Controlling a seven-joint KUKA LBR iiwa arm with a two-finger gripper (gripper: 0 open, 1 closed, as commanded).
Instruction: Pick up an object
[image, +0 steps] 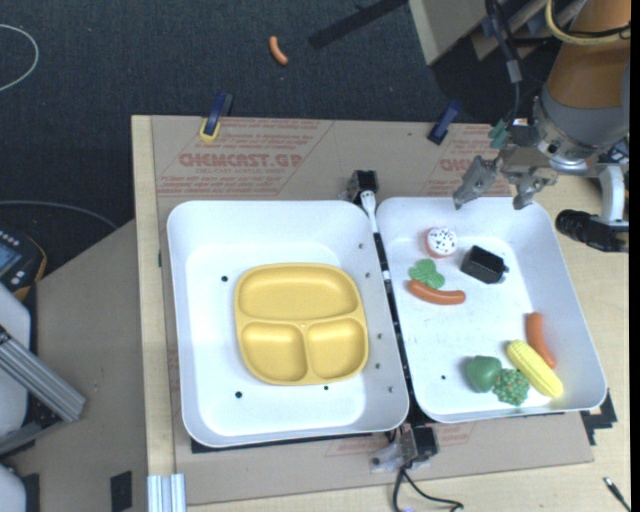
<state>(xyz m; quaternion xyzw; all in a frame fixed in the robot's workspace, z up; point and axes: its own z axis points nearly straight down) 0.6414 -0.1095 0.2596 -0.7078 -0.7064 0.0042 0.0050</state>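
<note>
My gripper (495, 189) hangs above the far edge of the right bin (575, 300), fingers spread open with nothing between them. Below it in the bin lie a white speckled ball (440, 240), a black block (484, 264), a green leafy piece (426, 271) and a sausage (437, 294). Toward the near right corner are a carrot (540, 338), a yellow corn cob (534, 368), a green pepper (482, 373) and a broccoli floret (512, 387).
The left bin (195, 330) holds a yellow divided plate (299, 322). Clamps (212, 117) sit on the board's far edge. A small orange item (278, 50) lies on the dark floor beyond the bench.
</note>
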